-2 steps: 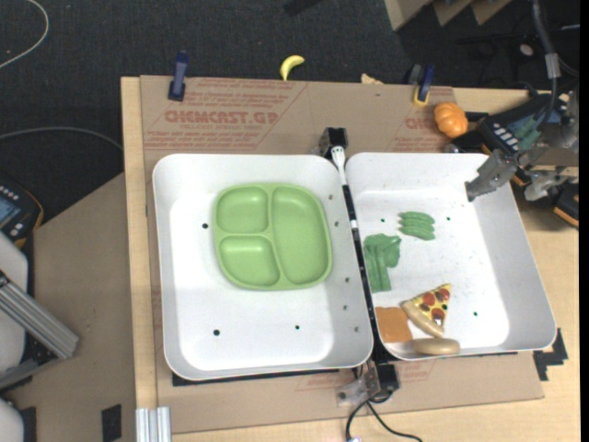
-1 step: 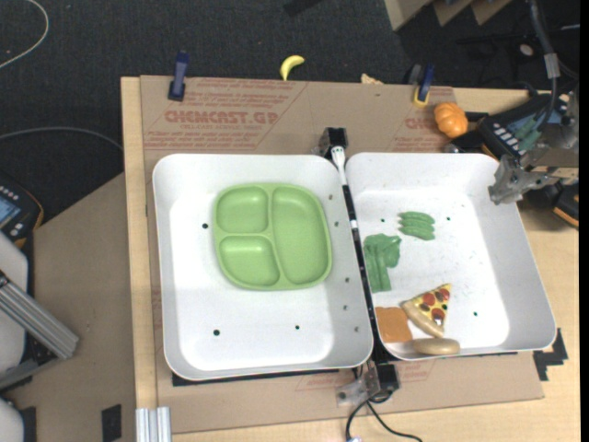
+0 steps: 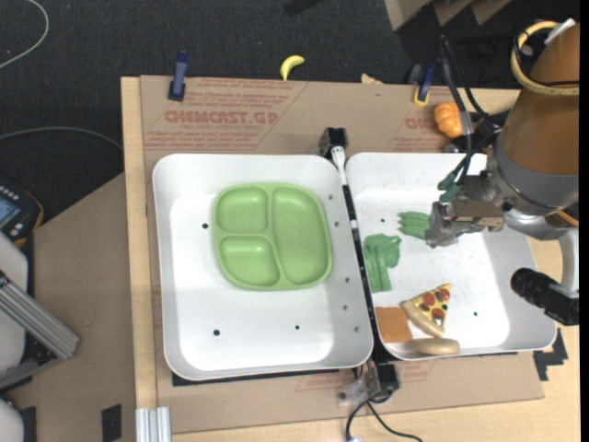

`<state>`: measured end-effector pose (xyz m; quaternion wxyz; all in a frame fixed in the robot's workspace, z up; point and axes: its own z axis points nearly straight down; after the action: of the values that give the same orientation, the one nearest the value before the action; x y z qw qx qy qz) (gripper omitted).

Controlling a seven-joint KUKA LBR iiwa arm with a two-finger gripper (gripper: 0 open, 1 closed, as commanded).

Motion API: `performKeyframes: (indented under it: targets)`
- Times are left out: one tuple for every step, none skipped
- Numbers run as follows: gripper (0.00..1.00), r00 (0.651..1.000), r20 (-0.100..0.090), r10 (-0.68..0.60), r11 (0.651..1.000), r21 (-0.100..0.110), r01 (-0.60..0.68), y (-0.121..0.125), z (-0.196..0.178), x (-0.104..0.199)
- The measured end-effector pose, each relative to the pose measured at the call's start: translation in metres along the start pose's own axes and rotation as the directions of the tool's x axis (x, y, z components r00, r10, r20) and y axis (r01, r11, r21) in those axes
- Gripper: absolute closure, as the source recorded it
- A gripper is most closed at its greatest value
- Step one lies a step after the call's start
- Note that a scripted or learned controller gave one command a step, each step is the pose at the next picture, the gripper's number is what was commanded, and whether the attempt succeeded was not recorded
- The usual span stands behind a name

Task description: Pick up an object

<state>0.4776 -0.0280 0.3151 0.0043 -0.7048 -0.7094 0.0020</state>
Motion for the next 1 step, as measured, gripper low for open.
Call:
performKeyframes:
  targets:
    - [1.0,1.0,0.001,-0.002,1.0,-0.016,0.002,0.0024,-0.0514,0.0663]
